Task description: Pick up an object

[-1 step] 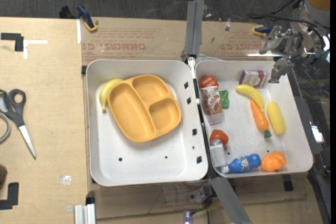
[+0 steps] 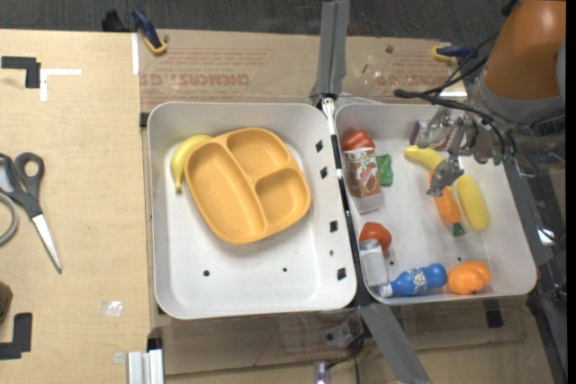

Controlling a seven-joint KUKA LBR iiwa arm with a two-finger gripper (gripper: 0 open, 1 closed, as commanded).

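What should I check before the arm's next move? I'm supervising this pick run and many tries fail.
1. Gripper is over the right bin: ok.
2. A target lies under it: ok; the orange carrot, corn cob and small yellow banana lie right by the fingertips.
3. Something is held between the fingers: cannot tell; cables and the wrist blur that spot.
4. The target stands apart from its neighbours: not ok; carrot and corn lie against each other.
5. Other items are clear of the descent: ok; the blue bottle and the orange fruit lie at the bin's near edge.
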